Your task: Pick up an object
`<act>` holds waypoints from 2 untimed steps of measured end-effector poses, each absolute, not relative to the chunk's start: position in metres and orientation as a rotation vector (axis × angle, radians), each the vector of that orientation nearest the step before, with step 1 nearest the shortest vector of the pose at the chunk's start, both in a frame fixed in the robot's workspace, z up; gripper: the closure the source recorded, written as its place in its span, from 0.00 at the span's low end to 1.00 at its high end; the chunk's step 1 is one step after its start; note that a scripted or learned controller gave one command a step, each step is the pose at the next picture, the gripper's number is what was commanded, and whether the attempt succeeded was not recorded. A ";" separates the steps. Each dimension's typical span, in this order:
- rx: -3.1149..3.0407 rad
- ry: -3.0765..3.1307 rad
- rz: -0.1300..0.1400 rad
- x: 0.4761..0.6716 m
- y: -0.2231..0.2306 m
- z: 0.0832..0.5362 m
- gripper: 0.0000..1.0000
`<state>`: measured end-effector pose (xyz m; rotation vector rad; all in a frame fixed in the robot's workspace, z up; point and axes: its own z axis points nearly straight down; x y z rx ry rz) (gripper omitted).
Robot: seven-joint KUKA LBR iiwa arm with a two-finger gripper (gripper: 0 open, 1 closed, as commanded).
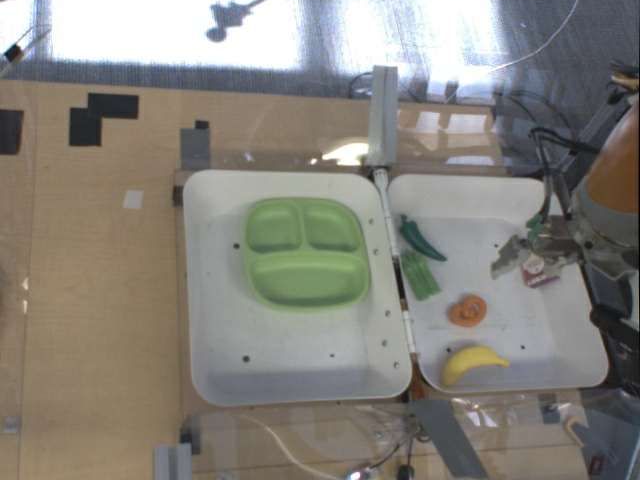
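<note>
I see two shallow white bins side by side on a pale wooden bench [90, 298], which has a few black squares marked at its far left. Beyond the bench, the floor is grey with a bright patch of light across it (a window, I suppose).

The left bin [230, 368] holds a green divided plate [305, 253] lying flat near its middle. In the right bin [560, 363] a dark green pepper [420, 238] and a lighter green pod [421, 276] lie close to the dividing wall, an orange ring-shaped piece [467, 311] sits near the middle, and a yellow banana [472, 364] lies at the near edge.

The arm [612, 183] comes in from the right, and its gripper [530, 256] hangs low at the right side of the right bin. Its fingers look spread apart, with a small white and red item [538, 272] just beside them, not clearly between them.
</note>
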<state>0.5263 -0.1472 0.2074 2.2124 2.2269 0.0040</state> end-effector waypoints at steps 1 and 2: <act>2.151 2.286 0.005 0.549 -0.108 0.095 0.00; 2.057 2.352 0.022 0.529 -0.127 0.092 0.00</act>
